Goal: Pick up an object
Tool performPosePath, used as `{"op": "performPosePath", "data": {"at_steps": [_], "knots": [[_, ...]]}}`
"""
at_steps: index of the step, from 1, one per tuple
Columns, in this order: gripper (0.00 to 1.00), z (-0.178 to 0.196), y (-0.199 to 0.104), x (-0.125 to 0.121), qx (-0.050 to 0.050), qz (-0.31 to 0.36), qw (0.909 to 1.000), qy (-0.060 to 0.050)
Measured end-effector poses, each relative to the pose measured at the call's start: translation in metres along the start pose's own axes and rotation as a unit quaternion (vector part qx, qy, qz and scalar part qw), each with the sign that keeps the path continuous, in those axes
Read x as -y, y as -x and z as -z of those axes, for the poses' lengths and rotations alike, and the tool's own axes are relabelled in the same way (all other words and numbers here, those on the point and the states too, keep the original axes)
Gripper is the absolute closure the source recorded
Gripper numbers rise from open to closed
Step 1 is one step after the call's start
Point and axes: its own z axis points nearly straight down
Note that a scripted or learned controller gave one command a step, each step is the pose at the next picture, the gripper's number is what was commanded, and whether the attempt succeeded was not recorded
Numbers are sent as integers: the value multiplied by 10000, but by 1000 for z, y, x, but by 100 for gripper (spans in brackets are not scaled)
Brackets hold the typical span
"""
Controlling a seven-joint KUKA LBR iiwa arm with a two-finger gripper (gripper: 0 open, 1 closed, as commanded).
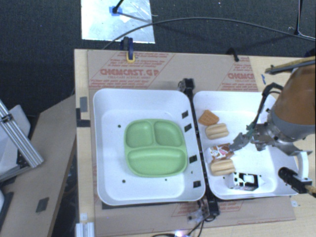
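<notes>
Dark carpet (39,38) surrounded the tabletop (148,65), its cardboard sheet printed in red. The left bin (106,107) held a green three-part plate (155,147). In the right bin (232,102) lay an orange wedge (208,117), two tan buns (217,131) (222,167), a red-white packet (219,152) and a black-white item (245,180). The pincer (237,143) hung just right of the packet; whether it was open I couldn't tell.
</notes>
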Motion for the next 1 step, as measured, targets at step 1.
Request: {"op": "performPosePath", "data": {"at_steps": [1], "knots": [[0,5,0,-3,10,12,10000,56]]}}
